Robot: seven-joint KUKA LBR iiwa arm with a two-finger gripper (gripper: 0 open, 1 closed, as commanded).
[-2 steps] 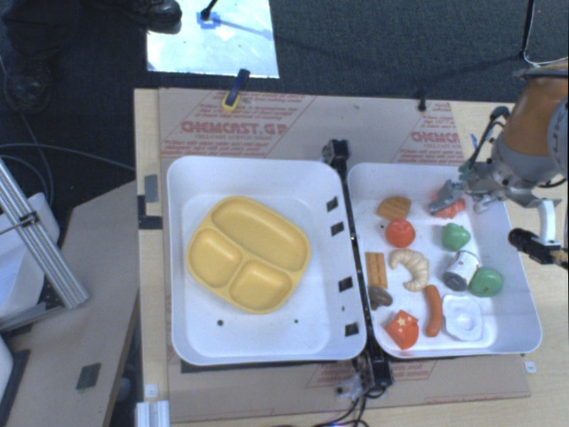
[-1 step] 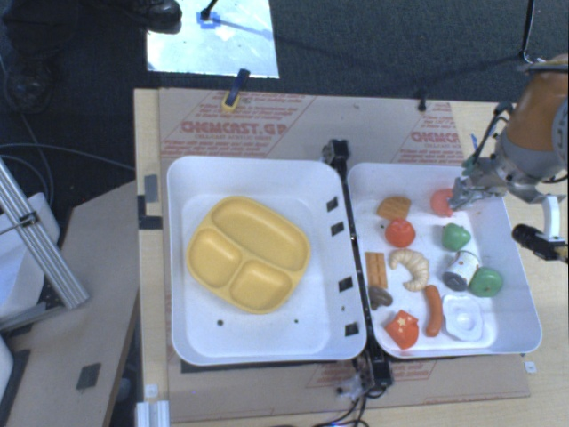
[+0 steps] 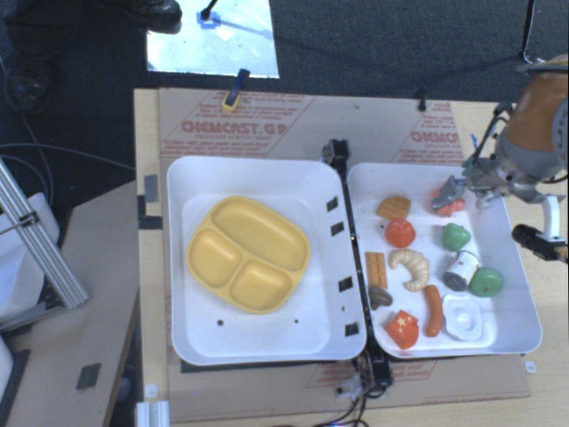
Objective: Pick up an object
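Observation:
The right bin point(image 3: 524, 314) holds several toy foods. A red-orange piece point(image 3: 449, 205) lies at its back, right beneath the tip of my gripper point(image 3: 455, 189). The gripper hangs low over the bin's far right corner, and I cannot see whether it touches the piece. Nearby lie a brown bread piece point(image 3: 394, 207), a red tomato point(image 3: 400, 232), a green pepper point(image 3: 456, 236), a croissant point(image 3: 411, 266), a grey can point(image 3: 459, 271) and a green apple point(image 3: 486, 281). Toward the front are a sausage point(image 3: 432, 310), a red strawberry point(image 3: 403, 328) and a white egg point(image 3: 463, 318).
The left bin point(image 3: 204, 181) bears a yellow divided plate point(image 3: 247, 253). A brown wafer point(image 3: 375, 269) and a dark mushroom point(image 3: 380, 298) lie by the black divider point(image 3: 354, 238) between the bins. The grey arm with its orange band point(image 3: 538, 118) comes in over the right bin's rim.

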